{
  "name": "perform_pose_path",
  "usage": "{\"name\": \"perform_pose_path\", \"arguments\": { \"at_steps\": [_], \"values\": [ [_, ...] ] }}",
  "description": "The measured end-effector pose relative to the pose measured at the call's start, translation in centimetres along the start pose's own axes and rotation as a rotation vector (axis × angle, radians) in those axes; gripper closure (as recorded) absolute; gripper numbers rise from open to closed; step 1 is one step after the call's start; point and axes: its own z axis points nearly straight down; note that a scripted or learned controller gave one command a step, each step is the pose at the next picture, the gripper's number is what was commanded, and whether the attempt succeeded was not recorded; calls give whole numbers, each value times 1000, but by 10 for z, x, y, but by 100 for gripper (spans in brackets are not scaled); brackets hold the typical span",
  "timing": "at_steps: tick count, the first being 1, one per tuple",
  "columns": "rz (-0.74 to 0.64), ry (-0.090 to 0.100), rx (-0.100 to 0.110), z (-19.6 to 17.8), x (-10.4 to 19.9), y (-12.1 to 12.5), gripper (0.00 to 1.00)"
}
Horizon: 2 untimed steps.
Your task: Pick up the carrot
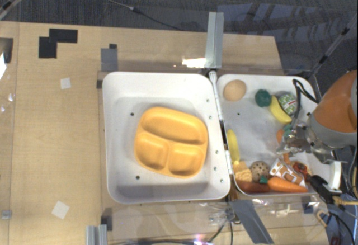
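You see the arm at the right edge as a rounded orange band over a grey wrist housing; a black cable loops off it; its gripper is pale metallic grey, small and angular.

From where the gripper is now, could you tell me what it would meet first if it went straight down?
Probably the small orange item beside the gripper, or bare floor of the right bin; depth is unclear. The carrot lies nearer the front wall.

Two white bins, one yellow tray, one carrot, one egg.
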Motion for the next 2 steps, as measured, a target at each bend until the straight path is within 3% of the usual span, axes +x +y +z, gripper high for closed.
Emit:
{"name": "perform_pose_path", "arguments": {
  "at_steps": [1, 2],
  "values": [
    [378, -2, 23, -7, 11, -9, 100],
    [433, 0, 20, -41, 61, -14, 100]
  ]
}}
